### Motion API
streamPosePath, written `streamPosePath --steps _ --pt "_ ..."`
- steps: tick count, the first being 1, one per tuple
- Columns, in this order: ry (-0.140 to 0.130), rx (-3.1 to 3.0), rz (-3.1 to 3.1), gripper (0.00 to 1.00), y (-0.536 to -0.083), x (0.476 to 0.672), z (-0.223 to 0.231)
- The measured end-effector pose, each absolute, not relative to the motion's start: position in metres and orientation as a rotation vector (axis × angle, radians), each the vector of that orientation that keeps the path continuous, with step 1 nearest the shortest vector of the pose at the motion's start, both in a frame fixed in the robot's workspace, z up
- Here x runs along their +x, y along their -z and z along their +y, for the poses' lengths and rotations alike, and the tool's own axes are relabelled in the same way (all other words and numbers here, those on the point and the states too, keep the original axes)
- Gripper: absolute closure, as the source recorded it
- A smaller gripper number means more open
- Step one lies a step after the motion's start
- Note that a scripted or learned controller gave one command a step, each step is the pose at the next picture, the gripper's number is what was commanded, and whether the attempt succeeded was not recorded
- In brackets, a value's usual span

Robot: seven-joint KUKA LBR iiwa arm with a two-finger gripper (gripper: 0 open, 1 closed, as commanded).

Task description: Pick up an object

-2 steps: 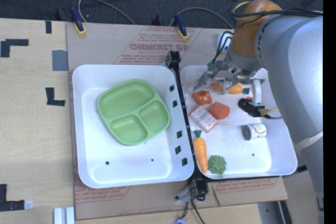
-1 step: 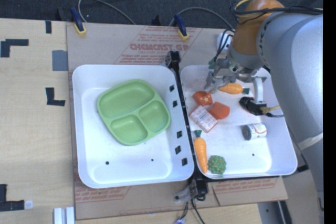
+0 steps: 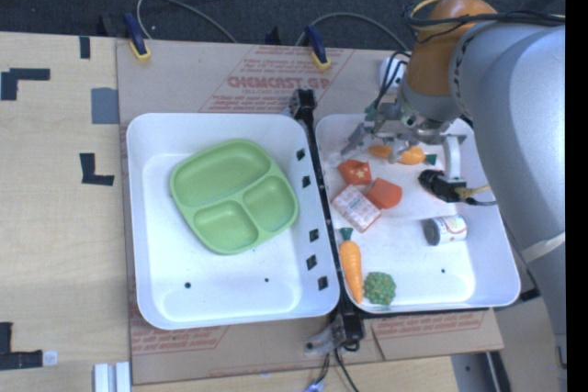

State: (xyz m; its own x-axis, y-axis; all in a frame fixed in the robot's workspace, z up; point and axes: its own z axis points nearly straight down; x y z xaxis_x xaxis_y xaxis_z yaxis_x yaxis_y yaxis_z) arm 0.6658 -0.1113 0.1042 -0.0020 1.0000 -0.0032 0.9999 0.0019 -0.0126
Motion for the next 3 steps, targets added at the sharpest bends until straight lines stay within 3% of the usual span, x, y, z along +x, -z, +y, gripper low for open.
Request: streamPosePath --steps 1,2,3 --pt "0.001 -2.221 -2.224 0.0 -0.086 0.63 -0.108" --pt "-0.01 -2.215 -2.215 0.0 -0.085 0.667 -0.109" --pt "0.001 -2.221 -2.225 0.0 -0.086 0.647 -0.112"
